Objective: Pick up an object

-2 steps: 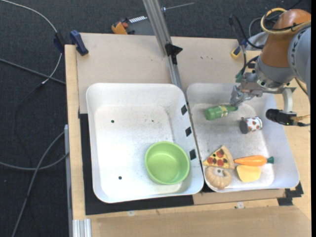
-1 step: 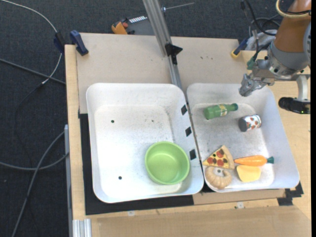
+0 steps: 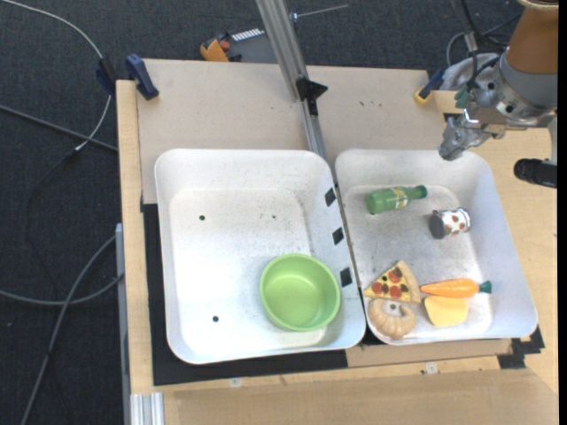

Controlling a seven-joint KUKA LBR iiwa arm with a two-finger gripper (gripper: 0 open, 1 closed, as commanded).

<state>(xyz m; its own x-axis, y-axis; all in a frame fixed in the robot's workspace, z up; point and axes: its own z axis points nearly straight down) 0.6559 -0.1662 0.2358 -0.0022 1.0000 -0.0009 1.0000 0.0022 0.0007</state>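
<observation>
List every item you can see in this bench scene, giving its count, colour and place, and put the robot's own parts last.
bins: 2, white, side by side on the bench
bowl: 1, green, left bin, near right corner
bottle: 1, green, right bin, lying at the far end
can: 1, grey and white with red, right bin, near the bottle
pizza slice: 1, yellow and red, right bin
donut: 1, tan, right bin, near edge
carrot: 1, orange, right bin
cheese wedge: 1, yellow, below the carrot
clamps: 2, blue, far bench corners
gripper: 1, grey, above right bin's far rim
</observation>
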